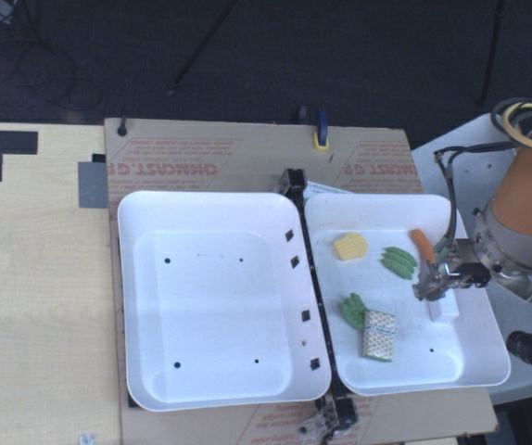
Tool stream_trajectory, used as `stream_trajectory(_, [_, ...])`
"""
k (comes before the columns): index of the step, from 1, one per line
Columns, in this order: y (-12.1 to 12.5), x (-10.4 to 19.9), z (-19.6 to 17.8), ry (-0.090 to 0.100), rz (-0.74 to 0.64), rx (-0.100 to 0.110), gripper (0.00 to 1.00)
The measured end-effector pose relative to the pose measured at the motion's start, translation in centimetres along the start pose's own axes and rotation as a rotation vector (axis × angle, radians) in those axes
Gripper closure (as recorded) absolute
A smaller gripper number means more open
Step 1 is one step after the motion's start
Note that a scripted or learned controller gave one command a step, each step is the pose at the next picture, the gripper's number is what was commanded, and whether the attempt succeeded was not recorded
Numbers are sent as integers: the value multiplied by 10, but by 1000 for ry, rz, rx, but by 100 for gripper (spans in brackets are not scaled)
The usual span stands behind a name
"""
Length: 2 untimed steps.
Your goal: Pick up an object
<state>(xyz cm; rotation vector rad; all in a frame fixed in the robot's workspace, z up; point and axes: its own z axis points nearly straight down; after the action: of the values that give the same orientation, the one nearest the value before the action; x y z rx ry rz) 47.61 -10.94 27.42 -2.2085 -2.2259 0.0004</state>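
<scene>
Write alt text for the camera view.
A grey arm's gripper hangs low in the right bin, near a carrot, green pod, yellow piece, green leaf and patterned packet. The left bin sits alongside.

White bins (210, 213), yellow block (349, 246), orange carrot (422, 244), green pea pod (399, 261), green leafy piece (353, 310), speckled silver packet (379, 335)

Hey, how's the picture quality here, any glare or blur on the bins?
Camera view: the white bins are brightly lit and nearly washed out; the background above the bench is dark; the small items and the tool look soft, so fine detail is lost.
</scene>
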Motion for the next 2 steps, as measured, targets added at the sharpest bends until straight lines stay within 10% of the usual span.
stream_trajectory(1, [1,109,-25,-1,-4,-4,100])
stream_trajectory(2, [-1,48,-5,-5,14,2,100])
